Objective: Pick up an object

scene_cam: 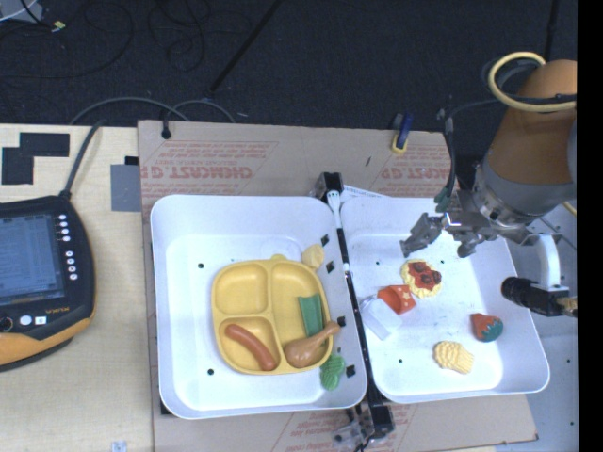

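Open floor between pizza toy [421, 278] and corn [453, 356]

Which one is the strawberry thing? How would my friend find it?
Look in the right bin, on the side nearest the arm. The strawberry lies apart from the other toys, above and right of the bumpy yellow corn. It is the small red piece with a green top.

arm comes in from the right, orange band up top, gripper [445, 238] hanging low with fingers spread apart
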`<state>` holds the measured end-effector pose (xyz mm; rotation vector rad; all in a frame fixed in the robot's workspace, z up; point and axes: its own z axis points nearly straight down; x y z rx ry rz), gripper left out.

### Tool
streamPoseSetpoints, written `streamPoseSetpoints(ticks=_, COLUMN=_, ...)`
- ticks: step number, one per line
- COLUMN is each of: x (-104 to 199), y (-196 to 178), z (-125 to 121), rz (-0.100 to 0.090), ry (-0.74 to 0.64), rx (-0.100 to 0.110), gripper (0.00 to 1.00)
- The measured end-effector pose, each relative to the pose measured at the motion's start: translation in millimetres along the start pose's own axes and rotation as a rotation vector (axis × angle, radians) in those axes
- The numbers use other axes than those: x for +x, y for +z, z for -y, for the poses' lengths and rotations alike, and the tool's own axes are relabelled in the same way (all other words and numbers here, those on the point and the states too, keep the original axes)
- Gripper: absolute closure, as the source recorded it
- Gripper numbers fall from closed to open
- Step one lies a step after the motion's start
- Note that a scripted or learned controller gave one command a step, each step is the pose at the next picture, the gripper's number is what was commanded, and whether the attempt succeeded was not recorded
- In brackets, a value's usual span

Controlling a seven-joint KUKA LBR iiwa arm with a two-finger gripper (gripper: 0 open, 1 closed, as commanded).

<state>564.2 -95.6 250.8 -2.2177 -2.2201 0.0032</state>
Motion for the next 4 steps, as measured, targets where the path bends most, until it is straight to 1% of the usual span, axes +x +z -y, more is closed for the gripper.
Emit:
streamPoseSetpoints(ticks=1, x=-1, y=-10, z=0, rz=-0.001, ry=0.0, rx=0.002, gripper=1.0)
streamPoseSetpoints(ticks=2, x=-50, y=135, z=13, rz=0.0, ry=0.005, rx=0.013, gripper=1.0)
streamPoseSetpoints(ticks=3, x=71, y=60, z=37, rz=-0.005, ry=-0.01, rx=-0.005, gripper=1.0)
streamPoseSetpoints(ticks=4, x=98, y=-87, z=86, rz=-0.002, ry=-0.004, rx=-0.015, gripper=1.0)
